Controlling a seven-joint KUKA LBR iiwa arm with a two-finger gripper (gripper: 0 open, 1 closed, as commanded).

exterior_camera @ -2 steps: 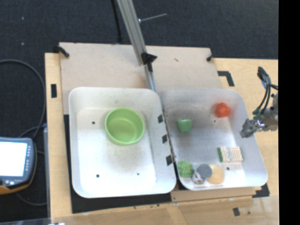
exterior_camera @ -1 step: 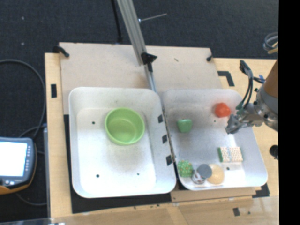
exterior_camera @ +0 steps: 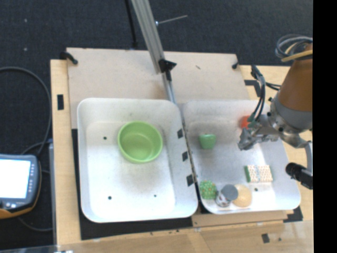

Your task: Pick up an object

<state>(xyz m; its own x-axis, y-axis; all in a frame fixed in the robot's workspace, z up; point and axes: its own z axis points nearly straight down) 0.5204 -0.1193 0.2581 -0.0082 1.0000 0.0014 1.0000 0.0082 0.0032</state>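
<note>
A bowl (exterior_camera: 140, 141) sits in the left bin (exterior_camera: 95, 194); a cup (exterior_camera: 207, 140) sits in the right bin (exterior_camera: 221, 112).

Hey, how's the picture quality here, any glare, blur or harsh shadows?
Camera view: light even and soft, shadows faint; the white bins look bright but keep their speckled texture; the gripper and the small objects at the right bin's near edge are slightly soft; the green bowl reads clearly.

Grey arm (exterior_camera: 291, 115) with a wide orange band; black cables along its side; dark grey metal end effector (exterior_camera: 247, 139).
</note>
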